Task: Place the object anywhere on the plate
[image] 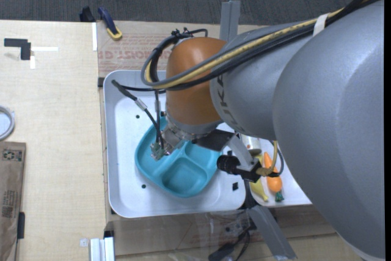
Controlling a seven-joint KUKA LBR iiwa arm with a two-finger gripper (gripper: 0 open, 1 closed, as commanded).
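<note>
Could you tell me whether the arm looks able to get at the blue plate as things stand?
Probably yes: the gripper already hangs at the blue plate's left rim, with nothing between them.

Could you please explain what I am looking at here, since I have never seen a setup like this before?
This is one picture from a fixed camera above a bench, looking down at a slant. The big grey shape with the orange band is a robot arm reaching in from the right. Its gripper hangs over a blue divided plate, which lies in a shallow white bin. Beside the arm sit small toy foods, including a carrot and something yellow. I cannot tell whether the gripper holds anything.
</note>
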